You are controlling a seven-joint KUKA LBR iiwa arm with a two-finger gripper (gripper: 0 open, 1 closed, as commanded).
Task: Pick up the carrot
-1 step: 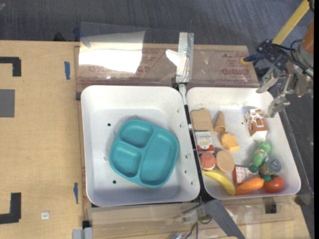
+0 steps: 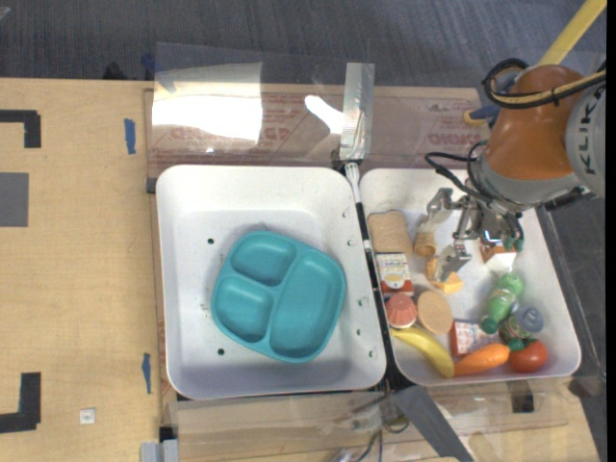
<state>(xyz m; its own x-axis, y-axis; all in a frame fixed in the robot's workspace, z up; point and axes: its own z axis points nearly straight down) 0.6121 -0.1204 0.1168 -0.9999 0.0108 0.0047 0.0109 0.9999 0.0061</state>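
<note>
Two white bins sit side by side on the tabletop; the left one (image 2: 183, 200) holds a teal divided plate (image 2: 279, 296), the right one (image 2: 563, 340) a jumble of toy food. The carrot (image 2: 481, 357) lies near that bin's front edge, between a banana (image 2: 426, 347) and a tomato (image 2: 528, 355). The tool (image 2: 460, 231) hangs over the back half of the bin, its fingers spread and holding nothing, well apart from the carrot. I'd say this is the approach step. Next it must travel toward the front edge, line up across the carrot, and descend without nudging its neighbours.
</note>
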